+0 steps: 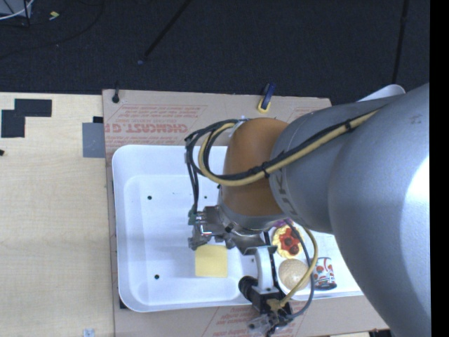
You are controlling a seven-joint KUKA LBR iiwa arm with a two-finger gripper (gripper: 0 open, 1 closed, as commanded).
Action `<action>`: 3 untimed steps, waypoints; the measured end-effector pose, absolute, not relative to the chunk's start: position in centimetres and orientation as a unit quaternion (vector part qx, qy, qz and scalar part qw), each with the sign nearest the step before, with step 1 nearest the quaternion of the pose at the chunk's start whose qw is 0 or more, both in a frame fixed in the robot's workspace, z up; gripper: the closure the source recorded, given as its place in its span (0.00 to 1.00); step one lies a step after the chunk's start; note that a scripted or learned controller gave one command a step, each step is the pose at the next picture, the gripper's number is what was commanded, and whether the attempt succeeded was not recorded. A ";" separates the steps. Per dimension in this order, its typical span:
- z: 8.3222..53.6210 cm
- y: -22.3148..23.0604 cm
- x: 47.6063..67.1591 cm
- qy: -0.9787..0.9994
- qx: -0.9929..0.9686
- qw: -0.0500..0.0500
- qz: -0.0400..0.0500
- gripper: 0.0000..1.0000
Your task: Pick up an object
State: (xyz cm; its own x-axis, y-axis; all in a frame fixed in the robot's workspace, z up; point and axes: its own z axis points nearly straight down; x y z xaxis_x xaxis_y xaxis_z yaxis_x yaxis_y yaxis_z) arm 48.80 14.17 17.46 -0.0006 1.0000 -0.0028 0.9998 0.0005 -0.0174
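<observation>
- While my arm [351, 188] reaches over the white bin [133, 216], my gripper [203, 239] sits just above the yellow block [212, 263].
- Block lies at the gripper's 6 o'clock; whether my gripper is open or closed, I cannot tell.
- Red-white can [324, 272] lies at 3 o'clock of the block.

Grey arm [365, 188], orange band, yellow cable.

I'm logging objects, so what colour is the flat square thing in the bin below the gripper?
Pale yellow square, seen in the camera view.
</observation>
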 end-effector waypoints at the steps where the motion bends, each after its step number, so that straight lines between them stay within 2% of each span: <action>1: 26.6 15.4 48.7 -0.708 -0.706 0.000 -0.002 1.00; 2: 18.4 24.7 47.2 -0.710 -0.704 0.004 0.005 1.00; 3: 8.5 19.9 47.5 -0.706 -0.708 0.002 0.002 1.00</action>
State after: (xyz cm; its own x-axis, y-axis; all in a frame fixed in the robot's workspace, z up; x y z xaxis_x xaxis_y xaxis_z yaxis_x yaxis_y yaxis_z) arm 47.50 19.89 8.52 0.0030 1.0000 0.0003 1.0000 -0.0030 -0.0056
